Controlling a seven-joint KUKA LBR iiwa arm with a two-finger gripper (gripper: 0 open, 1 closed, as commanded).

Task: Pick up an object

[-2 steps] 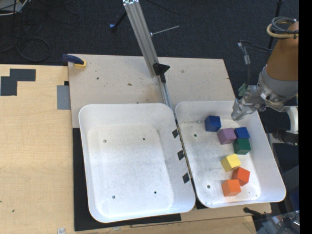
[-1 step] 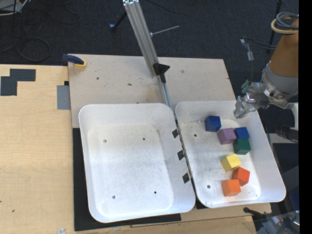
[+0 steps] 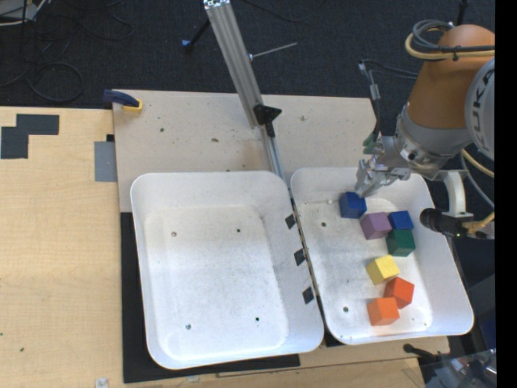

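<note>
Blocks, seven by your count, lie in the right bin [image 3: 452, 314]: two blue, one each purple, green, yellow, red, orange. The hand [image 3: 373, 178] hovers just above one blue block [image 3: 351, 205].

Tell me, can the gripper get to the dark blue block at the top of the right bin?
Probably yes. The gripper hangs just above and to the right of the dark blue block, with nothing between them. The purple block sits close on the block's lower right, but its top and left sides are free.
</note>
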